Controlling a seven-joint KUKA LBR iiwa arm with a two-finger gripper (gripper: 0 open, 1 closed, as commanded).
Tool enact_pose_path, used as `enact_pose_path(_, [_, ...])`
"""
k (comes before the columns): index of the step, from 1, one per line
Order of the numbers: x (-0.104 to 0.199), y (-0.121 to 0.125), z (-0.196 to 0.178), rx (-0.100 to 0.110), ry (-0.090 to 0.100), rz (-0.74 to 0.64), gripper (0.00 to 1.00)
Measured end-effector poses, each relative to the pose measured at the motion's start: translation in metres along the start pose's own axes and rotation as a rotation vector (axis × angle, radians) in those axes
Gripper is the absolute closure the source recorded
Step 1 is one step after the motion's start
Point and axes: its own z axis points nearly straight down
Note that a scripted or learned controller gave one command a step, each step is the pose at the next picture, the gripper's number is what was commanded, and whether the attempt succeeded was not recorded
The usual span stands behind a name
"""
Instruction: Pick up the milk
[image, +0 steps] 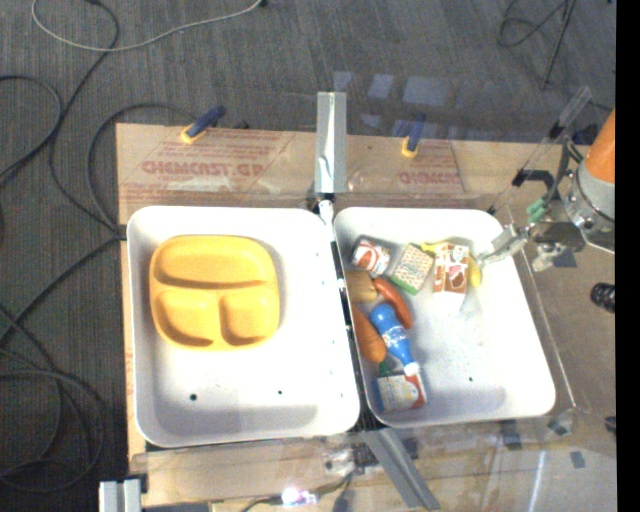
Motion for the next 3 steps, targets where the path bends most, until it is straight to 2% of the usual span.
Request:
enact_pose_path(1, [0.012, 0.011, 0.082, 0.001, -0.001, -0.095, 0.0])
enact_pose_path(2, [0.011, 0.038, 0.15, -0.003, 0.001, -0.164, 0.0])
enact_pose_path(3, [0.012, 0.037, 0.145, 0.002, 0.004, -0.164, 1.0])
